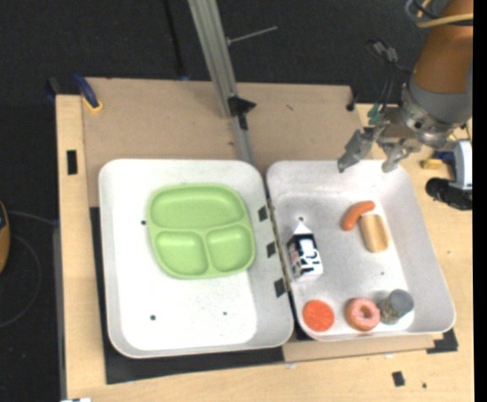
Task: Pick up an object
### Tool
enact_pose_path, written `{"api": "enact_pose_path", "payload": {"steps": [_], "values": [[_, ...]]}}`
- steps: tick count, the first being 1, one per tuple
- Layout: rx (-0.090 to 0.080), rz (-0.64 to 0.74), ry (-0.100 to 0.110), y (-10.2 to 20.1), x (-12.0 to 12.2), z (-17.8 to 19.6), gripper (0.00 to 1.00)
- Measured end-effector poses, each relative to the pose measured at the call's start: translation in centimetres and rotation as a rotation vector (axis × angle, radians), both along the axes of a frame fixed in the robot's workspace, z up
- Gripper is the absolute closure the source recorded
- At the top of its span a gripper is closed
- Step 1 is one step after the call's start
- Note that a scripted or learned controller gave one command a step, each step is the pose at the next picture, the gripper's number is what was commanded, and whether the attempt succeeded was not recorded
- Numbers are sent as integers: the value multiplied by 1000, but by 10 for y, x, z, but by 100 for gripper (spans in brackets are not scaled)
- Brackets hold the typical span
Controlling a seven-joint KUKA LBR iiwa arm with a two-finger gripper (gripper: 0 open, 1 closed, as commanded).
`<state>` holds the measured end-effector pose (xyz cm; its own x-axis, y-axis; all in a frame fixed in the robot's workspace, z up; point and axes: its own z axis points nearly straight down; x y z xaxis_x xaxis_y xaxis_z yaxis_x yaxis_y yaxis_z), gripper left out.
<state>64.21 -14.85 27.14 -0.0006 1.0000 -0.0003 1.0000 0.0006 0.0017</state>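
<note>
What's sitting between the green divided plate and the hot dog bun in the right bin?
In the camera view, a small black-and-white milk carton lies between the green plate and the bun, just inside the right bin, near the bins' shared edge.

Right bin (411, 199) holds hot dog (369, 224), carton (304, 254), tomato (318, 315), donut (362, 314) — all lying loose.

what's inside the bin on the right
The right bin holds a hot dog, a small milk carton, an orange disc, a pink donut and a grey lump. Nothing looks covered.
</note>
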Motion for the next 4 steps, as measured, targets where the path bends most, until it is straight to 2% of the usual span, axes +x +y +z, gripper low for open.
{"api": "enact_pose_path", "payload": {"steps": [1,2,3,4], "values": [[-1,0,6,0,5,-62,0],[-1,-1,5,2,-4,-110,0],[-1,2,4,6,-1,-171,0],[-2,1,-1,5,0,-157,100]]}}
